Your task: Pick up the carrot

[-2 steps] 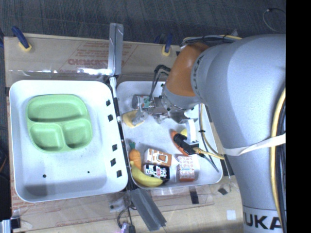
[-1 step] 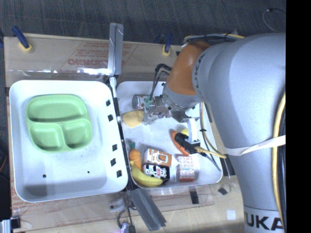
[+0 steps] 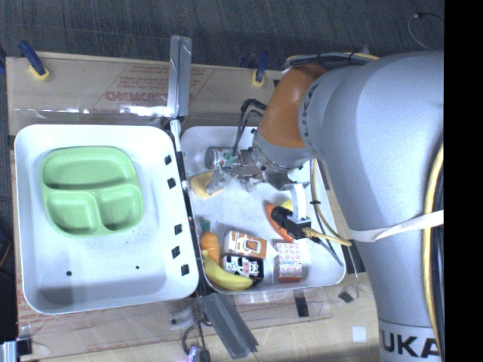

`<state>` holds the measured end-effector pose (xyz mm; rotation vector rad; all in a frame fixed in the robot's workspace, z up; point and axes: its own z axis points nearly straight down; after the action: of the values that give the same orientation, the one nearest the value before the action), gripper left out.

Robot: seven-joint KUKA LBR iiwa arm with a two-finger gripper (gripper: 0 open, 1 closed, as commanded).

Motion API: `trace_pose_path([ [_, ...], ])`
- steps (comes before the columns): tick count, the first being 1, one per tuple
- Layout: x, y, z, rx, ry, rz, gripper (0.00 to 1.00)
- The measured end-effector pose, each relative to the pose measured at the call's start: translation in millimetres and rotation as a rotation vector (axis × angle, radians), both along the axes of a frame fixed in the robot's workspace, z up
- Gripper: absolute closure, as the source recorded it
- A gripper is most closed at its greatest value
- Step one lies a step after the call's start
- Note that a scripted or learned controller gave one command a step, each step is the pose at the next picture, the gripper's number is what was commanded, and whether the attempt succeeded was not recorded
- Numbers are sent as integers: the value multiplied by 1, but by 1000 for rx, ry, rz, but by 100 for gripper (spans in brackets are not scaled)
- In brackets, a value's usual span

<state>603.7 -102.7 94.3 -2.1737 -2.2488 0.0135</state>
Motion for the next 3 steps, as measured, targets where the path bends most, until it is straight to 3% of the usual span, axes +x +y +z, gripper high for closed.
trace_pose_path([
  [1, 0, 0, 6, 1, 5, 4, 100],
  [2, -27, -22, 73, -2, -11, 173, 100],
  [3, -27, -22, 73, -1, -11, 173, 0],
])
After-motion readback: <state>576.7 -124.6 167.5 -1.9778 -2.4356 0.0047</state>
